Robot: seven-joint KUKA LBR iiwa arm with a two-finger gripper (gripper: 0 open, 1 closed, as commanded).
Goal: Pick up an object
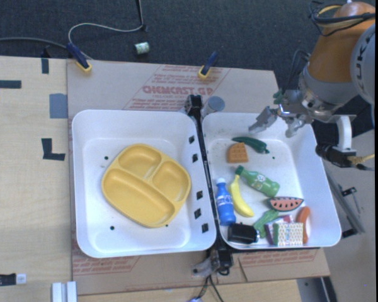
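Grey hand [276,122] hovered wide open and empty above the right bin [315,168]; best to drop straight over the green pepper [251,144], fingers straddling it

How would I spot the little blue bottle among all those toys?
Look in the right-hand white bin, along its left wall beside the divider. The blue bottle lies there, next to the yellow banana. It is the only blue item, with a white cap.
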